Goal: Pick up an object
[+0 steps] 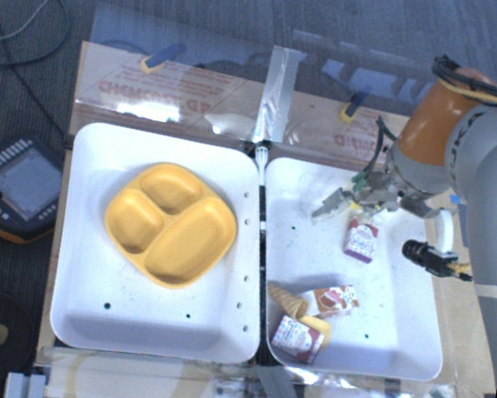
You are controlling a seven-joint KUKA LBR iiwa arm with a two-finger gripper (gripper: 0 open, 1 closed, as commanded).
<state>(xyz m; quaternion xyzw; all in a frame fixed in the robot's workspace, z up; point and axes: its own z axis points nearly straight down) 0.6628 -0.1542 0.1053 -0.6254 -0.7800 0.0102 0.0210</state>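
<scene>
My gripper hangs over the far part of the right bin, open, with nothing between its fingers. Just below it lies a small red and white packet, apart from the fingertips. Nearer the front of the same bin lie a tan cone, a red and white wrapper and a dark red pouch with a yellow piece on top of it.
A yellow plate with three compartments rests in the left bin. The ridge between the bins runs front to back. A black fitting on the arm sticks out over the right bin's right side.
</scene>
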